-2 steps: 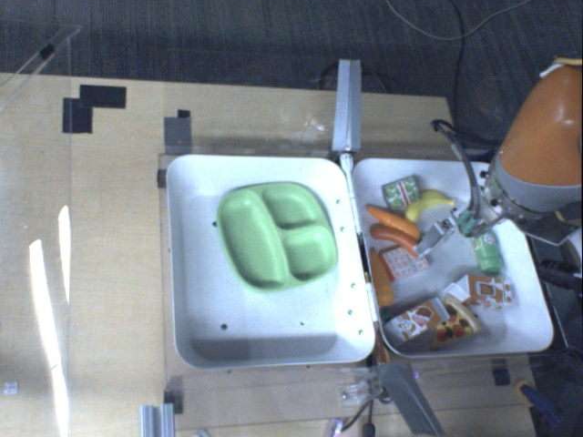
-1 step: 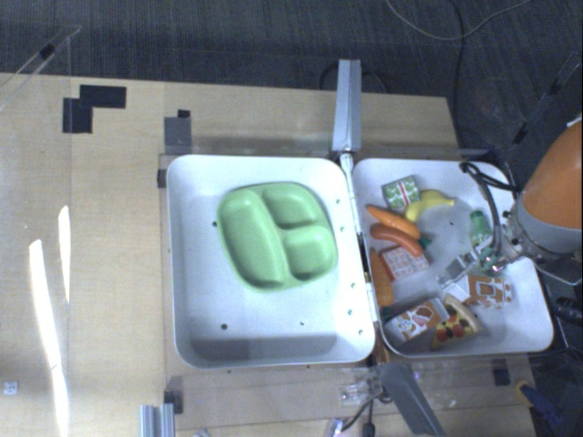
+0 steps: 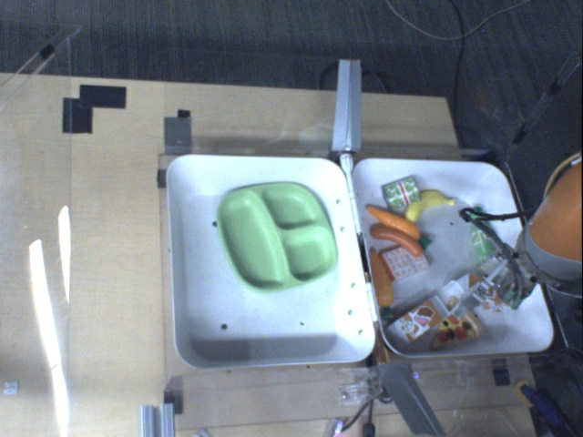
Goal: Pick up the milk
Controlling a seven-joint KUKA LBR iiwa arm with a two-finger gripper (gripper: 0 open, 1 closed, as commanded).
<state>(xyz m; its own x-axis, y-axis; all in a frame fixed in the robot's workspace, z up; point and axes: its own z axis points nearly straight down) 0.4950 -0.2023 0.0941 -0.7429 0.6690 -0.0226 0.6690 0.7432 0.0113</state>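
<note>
White plastic, two shallow bins (image 3: 182, 271), side by side at mid-frame on a pale wood bench (image 3: 82, 244); a metal post (image 3: 347, 107) stands at their shared edge, presumably to clamp them in place.

Camera view, listed left to right:

- Left bin: one green plate (image 3: 276, 235), three compartments, lying flat near the centre. Nothing on it.
- Right bin: a loose heap of toy food, apparently tipped in, not arranged.
 - One green-and-white carton (image 3: 401, 192), upper left of this bin, touching a yellow fruit (image 3: 428, 206). I take this for the milk, though the print is too small to read.
 - One carrot (image 3: 393, 218) and one sausage (image 3: 397, 237), lying parallel just below the carton.
 - One pink-checked box (image 3: 401, 264) under those.
 - One printed carton (image 3: 414, 321) at the bin's lower edge, tilted; it could also be the milk.
 - One pizza slice (image 3: 457, 331) beside it.
 - One green-and-white packet (image 3: 480, 241) towards the right wall.
- Arm: one, grey with an orange band (image 3: 557, 217), entering at the right edge.
- Gripper (image 3: 499, 285): one, low over the bin's right part, near the packet and well apart from the upper carton. Whether it is wide, narrow or holding anything, I cannot tell; the clutter blurs it.
- Upper frame: one cable (image 3: 455, 21) looped on dark floor.
</note>
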